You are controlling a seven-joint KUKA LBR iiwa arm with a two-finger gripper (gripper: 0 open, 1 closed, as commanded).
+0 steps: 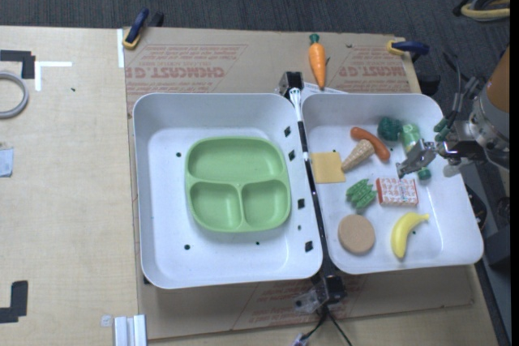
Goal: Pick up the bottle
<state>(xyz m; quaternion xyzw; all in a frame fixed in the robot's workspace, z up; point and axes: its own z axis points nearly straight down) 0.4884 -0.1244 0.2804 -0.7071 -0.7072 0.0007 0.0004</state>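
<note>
The bottle (pixel 410 134) is a small light-green item lying near the back of the right bin (pixel 454 243), right beside a dark green vegetable (pixel 390 127). My gripper (pixel 417 160) comes in from the right on the grey arm and hangs just in front of the bottle, over the bin floor above a red-and-white box (pixel 397 191). Nothing shows in its grasp. The arm's wrist hides part of the bin's right rim.
The right bin also holds a sausage (pixel 370 139), a cone-shaped item (pixel 358 155), a yellow cheese slice (pixel 328 168), a green leafy piece (pixel 361 194), a round cookie (pixel 356 233) and a banana (pixel 405 232). The left bin holds a green divided plate (pixel 238 185). A carrot (pixel 316 59) lies behind the bins.
</note>
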